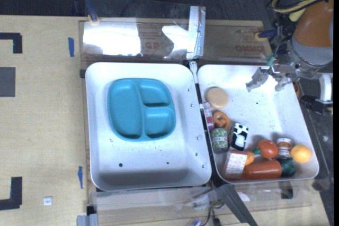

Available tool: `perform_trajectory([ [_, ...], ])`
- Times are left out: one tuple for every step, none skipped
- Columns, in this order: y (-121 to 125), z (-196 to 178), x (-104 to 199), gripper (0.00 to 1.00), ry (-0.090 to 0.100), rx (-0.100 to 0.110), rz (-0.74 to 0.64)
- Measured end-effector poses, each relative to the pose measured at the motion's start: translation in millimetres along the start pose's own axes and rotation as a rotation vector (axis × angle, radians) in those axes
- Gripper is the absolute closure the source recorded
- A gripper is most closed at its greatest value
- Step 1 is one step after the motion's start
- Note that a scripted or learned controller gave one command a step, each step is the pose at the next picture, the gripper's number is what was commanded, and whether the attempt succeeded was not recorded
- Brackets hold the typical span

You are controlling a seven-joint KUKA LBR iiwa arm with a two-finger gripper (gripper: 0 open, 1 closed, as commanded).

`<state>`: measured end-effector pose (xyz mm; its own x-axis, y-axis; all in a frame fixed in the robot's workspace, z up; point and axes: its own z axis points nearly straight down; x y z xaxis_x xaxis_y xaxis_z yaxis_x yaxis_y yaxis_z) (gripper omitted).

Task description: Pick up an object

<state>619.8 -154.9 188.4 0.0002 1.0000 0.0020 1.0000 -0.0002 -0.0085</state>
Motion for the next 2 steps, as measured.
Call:
perform_trajectory([
  [-48,65,66,0.0,0.0,0.004,-0.008],
  [-109,7,103,0.0,0.0,-0.002,-0.083],
])
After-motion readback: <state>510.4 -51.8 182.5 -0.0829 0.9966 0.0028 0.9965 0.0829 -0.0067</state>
